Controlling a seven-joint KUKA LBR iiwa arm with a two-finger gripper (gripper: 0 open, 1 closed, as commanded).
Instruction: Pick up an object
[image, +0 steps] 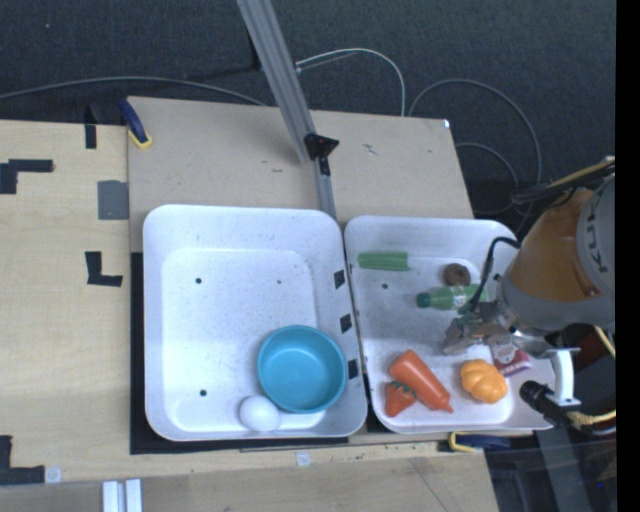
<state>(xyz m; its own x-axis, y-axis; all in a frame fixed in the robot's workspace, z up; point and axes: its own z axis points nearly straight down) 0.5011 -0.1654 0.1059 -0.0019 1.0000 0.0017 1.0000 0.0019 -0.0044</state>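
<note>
1. The bench (250, 150) is bearing two white bins side by side, and a grey pole is slanting down across it from the top, ending just at the seam between them.
2. The left bin (200, 300) is holding a blue bowl (300, 368) in its near right corner, mouth up, with a white ball (260, 412) touching the bowl's near left edge; both are lying well apart from the arm.
3. The right bin (400, 240) is carrying the smaller pieces, so it is probably the one being worked.
4. The arm (560, 265), with its orange band, is reaching in over the right rim of that bin and leaning down toward its middle.
5. The gripper (470, 330) is hanging low over the bin floor, just beside the green bottle (445, 297); nothing is showing between its fingers, and I cannot tell how wide they are standing.
6. The orange carrot (420, 378) is lying on a slant near the front, with a red strawberry-like piece (398, 400) touching its lower end.
7. A small orange pumpkin-like piece (483, 381) is sitting just below the gripper, probably the nearest candidate along with the bottle.
8. A green stick (383, 261) is lying flat near the far wall, and a brown round piece (457, 273) is resting just above the bottle.
</note>
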